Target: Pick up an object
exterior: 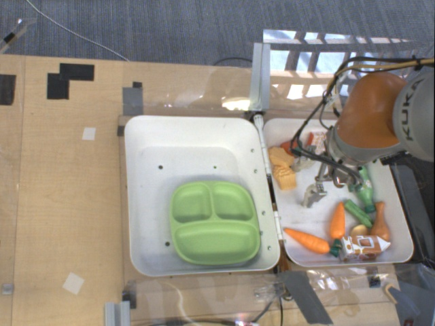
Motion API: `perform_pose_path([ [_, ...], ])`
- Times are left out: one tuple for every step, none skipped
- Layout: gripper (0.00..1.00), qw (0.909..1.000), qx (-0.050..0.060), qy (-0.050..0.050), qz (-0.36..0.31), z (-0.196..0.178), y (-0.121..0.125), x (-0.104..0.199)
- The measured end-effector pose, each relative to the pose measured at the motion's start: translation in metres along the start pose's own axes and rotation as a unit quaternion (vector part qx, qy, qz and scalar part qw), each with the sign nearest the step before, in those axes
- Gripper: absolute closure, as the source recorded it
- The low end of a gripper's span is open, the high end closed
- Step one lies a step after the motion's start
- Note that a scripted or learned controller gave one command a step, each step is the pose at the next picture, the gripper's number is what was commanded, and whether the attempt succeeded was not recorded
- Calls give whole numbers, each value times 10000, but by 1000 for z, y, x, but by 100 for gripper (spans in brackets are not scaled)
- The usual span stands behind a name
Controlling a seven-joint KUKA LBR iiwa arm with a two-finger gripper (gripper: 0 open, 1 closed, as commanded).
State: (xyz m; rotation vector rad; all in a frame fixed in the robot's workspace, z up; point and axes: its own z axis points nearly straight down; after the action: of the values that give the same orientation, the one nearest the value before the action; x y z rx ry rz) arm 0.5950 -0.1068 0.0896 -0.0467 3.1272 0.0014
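Claw [314, 197] hangs over the right bin [401, 250] (open or closed, can't tell).

One camera sits high above the table [61, 216] and looks down at a slant. It sees both white bins [197, 134] whole, with grey floor far behind.

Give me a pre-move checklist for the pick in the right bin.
1. Tool over the right bin: ok.
2. Tool free of any object: ok, nothing between its fingers.
3. Target directly under tool: not ok, bare floor there.
4. Candidates nearby: ok, yellow block to its left in view, carrot below it.
5. Finger opening: cannot tell.
6. Left bin with green plate outside the tool's path: ok.
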Motion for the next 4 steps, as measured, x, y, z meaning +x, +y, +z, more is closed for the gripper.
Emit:
perform_pose_path([
  [0, 9995, 21, -5, 318, -3, -38, 91],
  [0, 9948, 1, 15, 1015, 3, -22, -58],
  [0, 9943, 10, 7, 1070, 0, -17, 3],
  [0, 9874, 10, -15, 1585, -3, 18, 74],
])
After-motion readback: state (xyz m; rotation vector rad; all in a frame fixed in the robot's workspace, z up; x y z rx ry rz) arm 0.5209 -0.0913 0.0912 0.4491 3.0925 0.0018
